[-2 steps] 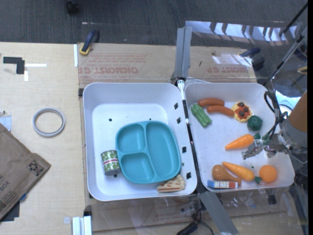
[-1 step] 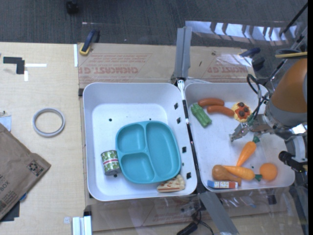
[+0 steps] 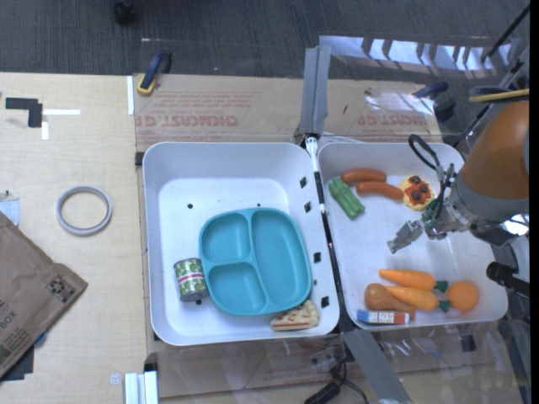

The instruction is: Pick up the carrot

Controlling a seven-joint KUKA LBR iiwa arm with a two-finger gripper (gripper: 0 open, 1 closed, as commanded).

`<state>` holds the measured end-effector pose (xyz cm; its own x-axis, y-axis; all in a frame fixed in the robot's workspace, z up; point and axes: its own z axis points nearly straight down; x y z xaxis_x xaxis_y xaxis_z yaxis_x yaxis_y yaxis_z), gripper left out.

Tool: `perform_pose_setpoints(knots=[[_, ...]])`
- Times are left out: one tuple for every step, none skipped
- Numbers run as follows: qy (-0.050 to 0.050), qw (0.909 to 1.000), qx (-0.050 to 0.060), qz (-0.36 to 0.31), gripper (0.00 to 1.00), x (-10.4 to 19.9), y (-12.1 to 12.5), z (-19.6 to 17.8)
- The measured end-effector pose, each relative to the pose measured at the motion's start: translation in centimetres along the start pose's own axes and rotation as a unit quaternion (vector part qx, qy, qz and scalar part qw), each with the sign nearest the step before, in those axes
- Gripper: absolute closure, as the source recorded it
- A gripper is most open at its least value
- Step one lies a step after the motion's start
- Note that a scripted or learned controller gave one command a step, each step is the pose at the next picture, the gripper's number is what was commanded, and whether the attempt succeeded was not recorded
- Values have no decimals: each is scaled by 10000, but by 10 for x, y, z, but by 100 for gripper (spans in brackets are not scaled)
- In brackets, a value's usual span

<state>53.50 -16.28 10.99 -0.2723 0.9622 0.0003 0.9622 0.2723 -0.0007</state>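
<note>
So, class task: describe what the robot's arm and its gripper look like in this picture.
The arm is rounded, with a broad orange band and grey casing below it. A black cable loops beside the wrist. The gripper is small, grey metal, with green parts at its base.

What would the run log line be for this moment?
task: pick up carrot | gripper: over right bin, holding nothing | carrot: lying in right bin, near front, untouched | status: not yet grasped

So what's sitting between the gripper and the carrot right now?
Nothing: in the camera view, bare white bin floor separates the gripper from the carrot below it.
</note>
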Motion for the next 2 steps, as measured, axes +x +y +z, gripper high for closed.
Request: perform_pose_setpoints(knots=[[6,9882,2,-1530,0,63,-42,19],[-9,9890,-10,-1477,0,20,-53,-49]])
